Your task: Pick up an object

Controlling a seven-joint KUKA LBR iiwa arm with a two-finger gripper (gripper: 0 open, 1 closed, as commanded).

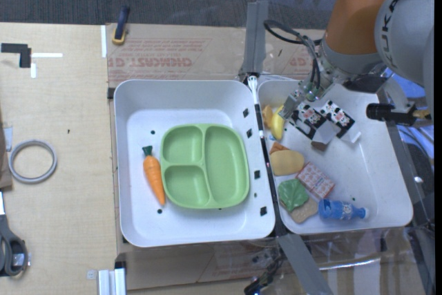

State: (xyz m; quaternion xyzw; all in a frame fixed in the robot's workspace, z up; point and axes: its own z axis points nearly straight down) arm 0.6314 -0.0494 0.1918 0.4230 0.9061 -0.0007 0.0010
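Claw [312, 122] hangs low in our right bin [376, 169], near the yellow toy [277, 125] by the bin's left wall. We cannot tell how it is set. We think we should go down slowly and line up well.

arm [407, 24]: grey | orange band | black cables | black-white checkered markers

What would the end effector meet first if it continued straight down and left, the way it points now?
Probably the yellow item at the right bin's left edge, just below the end effector; depth is unclear from above.
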